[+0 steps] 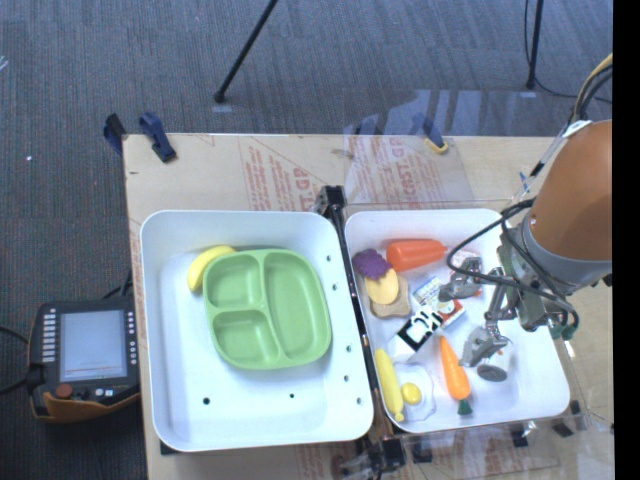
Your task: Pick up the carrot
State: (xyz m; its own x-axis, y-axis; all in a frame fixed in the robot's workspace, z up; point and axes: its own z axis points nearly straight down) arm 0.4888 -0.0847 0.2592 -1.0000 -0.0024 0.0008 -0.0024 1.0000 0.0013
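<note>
Jaws spread, nothing between them, pointing down over the right bin [520, 393]. Gripper [480, 318] hanging over bare white floor, at about 3 o'clock in that bin. Carrot [454, 368] just beside the lower fingertip at 8 o'clock from it, lying flat, green stub toward 6 o'clock; contact with the fingertip can't be judged from this angle. Small grey disc [492, 372] on the floor at 6 o'clock from the gripper, close to the carrot's right side. Black-and-white card [424, 325] at 9 o'clock from the gripper, tilted. Orange pepper-like piece [415, 254] at 11 o'clock. Purple-topped beige toy [378, 280] further out at 10 o'clock. Yellow corn-like stick [389, 382] and fried egg [413, 392] at 7 o'clock, near the bin's front-left corner. Arm's orange band [578, 188] at 2 o'clock. Left bin [170, 408] holding a green 3-compartment plate [268, 306], banana [206, 264] tucked at its 10 o'clock edge. Pendant [88, 356] on the floor at far 9 o'clock.
</note>
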